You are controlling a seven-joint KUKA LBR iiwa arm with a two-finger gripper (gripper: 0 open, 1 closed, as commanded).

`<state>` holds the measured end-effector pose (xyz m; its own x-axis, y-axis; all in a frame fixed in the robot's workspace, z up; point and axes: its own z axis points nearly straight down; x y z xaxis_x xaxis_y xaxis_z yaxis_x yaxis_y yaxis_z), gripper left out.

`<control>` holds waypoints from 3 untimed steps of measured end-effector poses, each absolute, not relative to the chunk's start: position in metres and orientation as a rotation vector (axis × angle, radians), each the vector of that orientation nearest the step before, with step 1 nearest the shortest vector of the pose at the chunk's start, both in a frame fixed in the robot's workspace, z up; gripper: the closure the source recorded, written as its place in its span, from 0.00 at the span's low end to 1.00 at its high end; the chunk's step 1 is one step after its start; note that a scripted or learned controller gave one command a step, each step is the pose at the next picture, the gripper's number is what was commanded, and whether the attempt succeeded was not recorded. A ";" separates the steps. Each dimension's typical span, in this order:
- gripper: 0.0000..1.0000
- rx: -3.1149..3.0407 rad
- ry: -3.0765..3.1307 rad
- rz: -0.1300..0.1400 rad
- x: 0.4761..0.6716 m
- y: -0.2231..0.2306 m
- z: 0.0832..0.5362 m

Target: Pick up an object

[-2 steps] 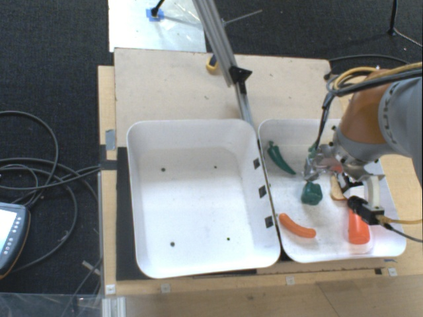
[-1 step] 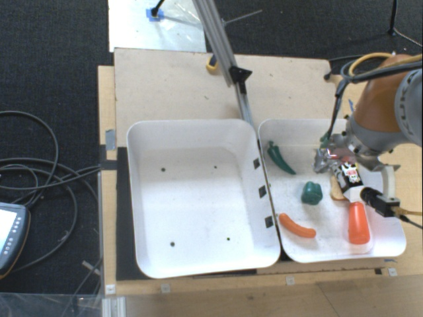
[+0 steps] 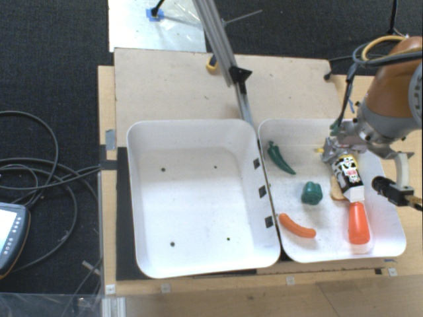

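Observation:
The right white bin (image 3: pixel 301 136) holds several objects. A dark green chili pepper (image 3: pixel 280 159) lies near its back left. A small teal lump (image 3: pixel 311 193) sits in the middle, and an orange sausage-shaped piece (image 3: pixel 297 225) lies toward the front. A bottle-like object (image 3: pixel 351 177) with a black-and-white label and an orange-red end (image 3: pixel 358 223) lies along the right side, with a tan piece (image 3: pixel 337 192) beside it. My gripper (image 3: pixel 332 149) hangs at the bin's back right, just above the bottle's labelled end. Nothing is visibly held.
The left white bin (image 3: pixel 192 125) adjoins the right one along a shared divider. A slanted metal pole (image 3: pixel 221 41) crosses the back of the bench. Cables and a tablet (image 3: pixel 10 233) lie off the bench at left. A black fitting (image 3: pixel 391 189) juts from the arm over the right bin's edge.

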<state>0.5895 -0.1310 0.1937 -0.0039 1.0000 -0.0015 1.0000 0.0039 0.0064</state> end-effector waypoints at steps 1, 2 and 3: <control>1.00 2.210 2.225 0.006 0.594 -0.124 0.240; 1.00 2.211 2.225 0.005 0.595 -0.124 0.273; 1.00 2.210 2.234 0.004 0.604 -0.066 0.260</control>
<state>0.6036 -0.0664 0.2600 -0.0108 0.9999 0.0021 0.9999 0.0108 0.0014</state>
